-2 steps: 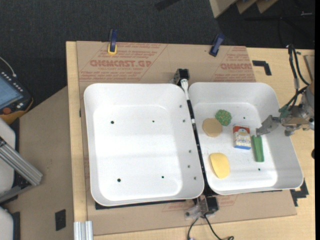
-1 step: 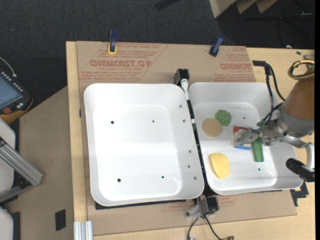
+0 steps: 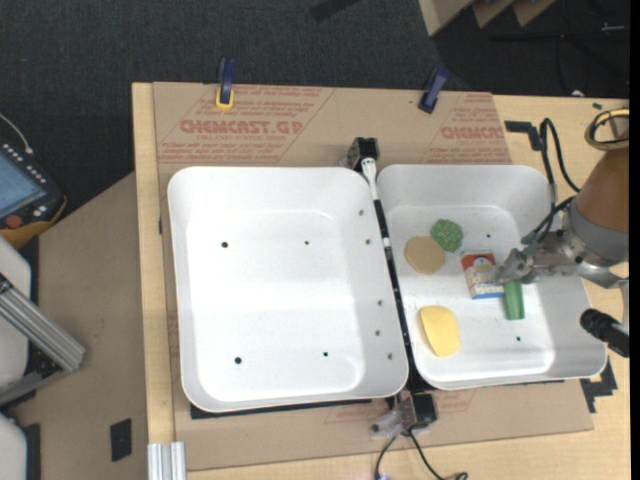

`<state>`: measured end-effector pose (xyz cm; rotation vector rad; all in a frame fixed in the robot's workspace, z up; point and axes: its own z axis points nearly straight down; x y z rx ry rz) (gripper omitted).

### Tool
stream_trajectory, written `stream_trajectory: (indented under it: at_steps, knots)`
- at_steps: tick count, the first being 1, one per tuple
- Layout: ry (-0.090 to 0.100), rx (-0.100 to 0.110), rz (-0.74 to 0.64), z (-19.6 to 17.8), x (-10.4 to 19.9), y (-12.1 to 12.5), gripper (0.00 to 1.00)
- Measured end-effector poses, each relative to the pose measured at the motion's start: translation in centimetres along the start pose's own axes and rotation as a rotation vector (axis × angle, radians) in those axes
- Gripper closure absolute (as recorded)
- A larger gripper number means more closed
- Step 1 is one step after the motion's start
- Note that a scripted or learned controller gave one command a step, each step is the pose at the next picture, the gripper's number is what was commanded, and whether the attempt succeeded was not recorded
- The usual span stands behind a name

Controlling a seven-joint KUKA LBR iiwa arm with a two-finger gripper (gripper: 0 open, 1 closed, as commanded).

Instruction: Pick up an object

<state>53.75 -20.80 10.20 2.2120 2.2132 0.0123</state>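
Brown bench (image 3: 300, 118), two white bins (image 3: 270, 183), five small objects (image 3: 439, 329) in right one

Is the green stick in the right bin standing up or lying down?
Lying down: the green stick rests flat on the right bin floor, beside the small box.

In the right bin lie a green lump (image 3: 447, 234), tan disc (image 3: 424, 256), yellow piece (image 3: 439, 330), small box (image 3: 482, 274) and green stick (image 3: 514, 301).
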Motion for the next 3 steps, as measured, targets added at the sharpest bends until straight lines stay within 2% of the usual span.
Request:
stream_trajectory:
  at_steps: [1,2,3]
  knots:
    - [0.004,0.007,-0.009,-3.9,7.1,5.5,1.00]
    - [0.004,0.009,-0.007,-8.5,13.9,5.4,1.00]
    - [0.007,0.020,-0.006,-9.6,21.2,-1.3,1.00]
